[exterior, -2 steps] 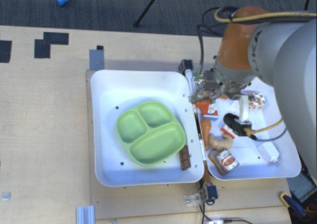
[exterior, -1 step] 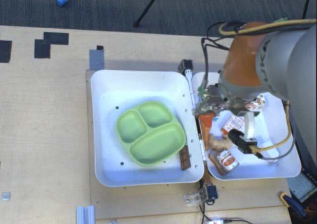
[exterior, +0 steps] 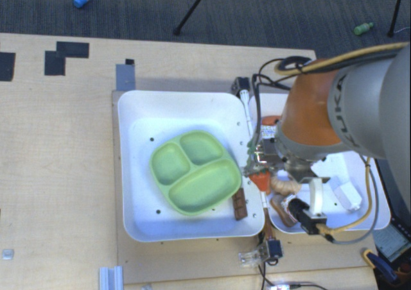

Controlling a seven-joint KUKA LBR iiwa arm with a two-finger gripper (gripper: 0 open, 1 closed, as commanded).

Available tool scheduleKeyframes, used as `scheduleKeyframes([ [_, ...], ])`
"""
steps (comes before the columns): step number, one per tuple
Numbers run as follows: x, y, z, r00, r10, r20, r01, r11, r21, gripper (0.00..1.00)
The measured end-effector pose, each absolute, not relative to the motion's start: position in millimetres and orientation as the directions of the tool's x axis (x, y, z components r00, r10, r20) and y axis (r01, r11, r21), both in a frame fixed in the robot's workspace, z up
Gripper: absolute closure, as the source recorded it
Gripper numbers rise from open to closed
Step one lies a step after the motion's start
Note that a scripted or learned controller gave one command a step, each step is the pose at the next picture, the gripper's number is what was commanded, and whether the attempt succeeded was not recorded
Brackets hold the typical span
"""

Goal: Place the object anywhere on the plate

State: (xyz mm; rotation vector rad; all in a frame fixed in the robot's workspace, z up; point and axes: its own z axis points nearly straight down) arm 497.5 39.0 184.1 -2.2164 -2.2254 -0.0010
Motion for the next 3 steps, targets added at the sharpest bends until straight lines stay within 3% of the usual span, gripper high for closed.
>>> scheduleKeyframes([
  [1,530.7,31.2,184.3,-0.005,1.0,0.001,1.0,0.005,0.001,1.0],
  [2,486.8,27.2,184.1,-0.002,1.0,0.001,1.0,0.002,0.0,1.0],
  [3,520.0,18.5,184.4,-0.004,1.0,0.0,1.0,0.004,0.002,1.0],
])
